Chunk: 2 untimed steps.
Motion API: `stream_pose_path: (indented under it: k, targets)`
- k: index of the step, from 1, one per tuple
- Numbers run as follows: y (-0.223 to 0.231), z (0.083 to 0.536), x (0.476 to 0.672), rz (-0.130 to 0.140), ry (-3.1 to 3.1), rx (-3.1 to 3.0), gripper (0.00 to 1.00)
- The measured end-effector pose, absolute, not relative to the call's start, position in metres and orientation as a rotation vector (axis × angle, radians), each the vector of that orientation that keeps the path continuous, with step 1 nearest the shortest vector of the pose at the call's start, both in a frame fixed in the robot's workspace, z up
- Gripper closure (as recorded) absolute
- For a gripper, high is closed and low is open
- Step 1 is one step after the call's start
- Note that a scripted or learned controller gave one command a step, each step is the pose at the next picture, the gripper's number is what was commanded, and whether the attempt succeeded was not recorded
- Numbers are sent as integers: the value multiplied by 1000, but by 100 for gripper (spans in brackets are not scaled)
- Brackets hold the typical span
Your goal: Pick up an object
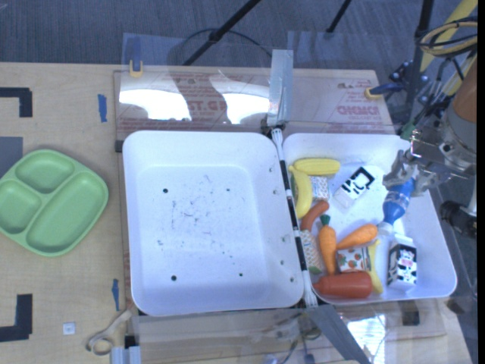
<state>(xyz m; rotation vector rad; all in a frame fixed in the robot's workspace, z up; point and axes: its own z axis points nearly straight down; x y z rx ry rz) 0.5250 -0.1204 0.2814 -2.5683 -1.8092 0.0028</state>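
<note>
The right bin [436, 226] holds several toy items. A yellow banana [311, 174] lies at its back left, with a black-and-white box [356, 182] beside it. Two orange carrots [327, 245] [358, 235] sit in the middle. A red sausage [345, 284] lies along the front, and a small milk carton [403, 264] stands at the front right. A blue bottle [395, 202] with a white cap lies tilted near the right wall. My gripper [408, 173] hangs right over the bottle's upper end, touching or nearly touching it.
The left bin [204, 146] sits beside the right one, and a narrow divider runs between them. A green divided plate [49, 199] rests on the bench at far left. Scissors [106, 340] lie at the front left. Cables and stands crowd the right back.
</note>
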Motion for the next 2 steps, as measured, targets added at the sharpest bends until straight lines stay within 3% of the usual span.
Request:
stream_pose_path:
  k: [1,2]
  targets:
    - [-49,232,565,5,-1869,-2521,100]
    - [12,236,555,4,-2143,-2293,100]
